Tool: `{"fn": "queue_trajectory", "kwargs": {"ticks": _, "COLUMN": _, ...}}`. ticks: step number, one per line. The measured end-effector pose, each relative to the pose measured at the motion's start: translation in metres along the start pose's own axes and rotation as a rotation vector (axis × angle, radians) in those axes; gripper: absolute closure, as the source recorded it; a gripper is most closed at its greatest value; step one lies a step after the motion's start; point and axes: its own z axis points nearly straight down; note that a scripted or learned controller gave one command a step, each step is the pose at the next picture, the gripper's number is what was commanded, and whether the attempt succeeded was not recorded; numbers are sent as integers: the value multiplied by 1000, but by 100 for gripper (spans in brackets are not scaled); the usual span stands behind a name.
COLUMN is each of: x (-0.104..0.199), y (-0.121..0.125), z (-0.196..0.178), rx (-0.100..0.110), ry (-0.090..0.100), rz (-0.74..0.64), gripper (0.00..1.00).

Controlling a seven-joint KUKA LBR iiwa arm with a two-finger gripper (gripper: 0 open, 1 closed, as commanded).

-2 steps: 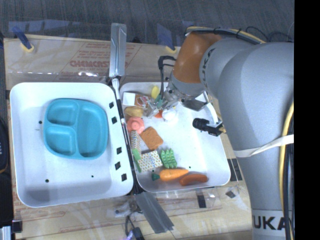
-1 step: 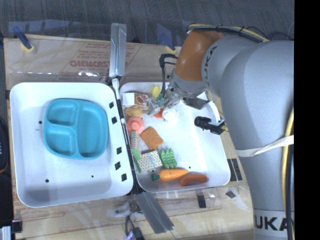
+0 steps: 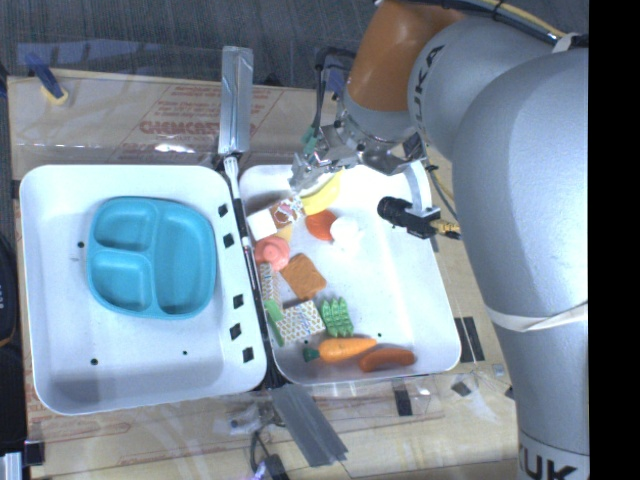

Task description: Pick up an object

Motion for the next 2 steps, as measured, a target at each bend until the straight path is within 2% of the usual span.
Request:
{"fn": "queue_trajectory", "kwargs": {"ticks": 1, "x": -57, "y": -15, "z": 1, "rx": 0, "ry": -1, "rz": -241, "gripper": 100}}
{"fn": "queue_trajectory", "kwargs": {"ticks": 2, "x": -57, "y": -15, "z": 1, "rx": -1, "ry": -1, "rz": -241, "gripper": 0}}
